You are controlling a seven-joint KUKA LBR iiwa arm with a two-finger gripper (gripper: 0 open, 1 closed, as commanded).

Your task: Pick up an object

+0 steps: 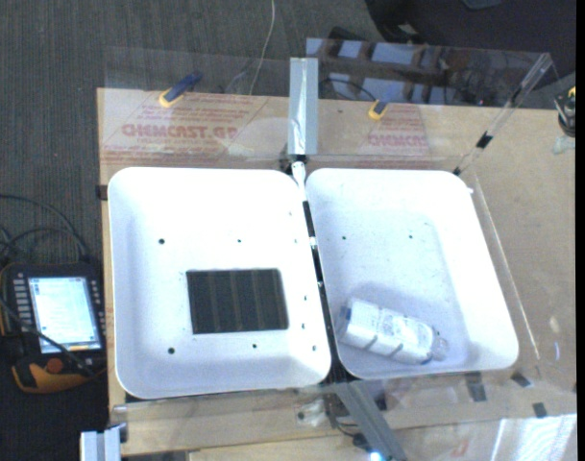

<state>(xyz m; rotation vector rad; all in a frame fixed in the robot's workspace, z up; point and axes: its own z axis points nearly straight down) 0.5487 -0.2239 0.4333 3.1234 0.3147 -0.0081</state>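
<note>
1. We see two shallow white bins side by side on the wooden bench (547,190). The left bin (131,257) and the right bin (486,257) touch along their inner rims.
2. The object to pick, a white bottle (388,332), lies on its side in the right bin, toward 7 o'clock of that bin's floor.
3. The bottle's long axis runs roughly from 10 o'clock to 4 o'clock. Its broad end is close to the bin's inner wall, and its narrower, greyish end points at 4 o'clock. We cannot read its pale label.
4. The bottle is apart from the bin's near wall, and a soft shadow falls on the floor just beside it toward 12 o'clock.
5. In the left bin a dark rectangular panel (237,301) lies flat, a little toward 6 o'clock from the middle of the floor. Small dark dots sit around it.
6. At 12 o'clock of the seam between the bins stands a grey metal post (303,104).
7. A yellow-and-blue clamp (180,88) sits at 12 o'clock of the left bin, and a smaller clamp (377,109) at 12 o'clock of the right bin.
8. At 9 o'clock of the left bin, off the bench, a handheld pendant (60,312) shows a lit screen, with dark cables around it.
</note>
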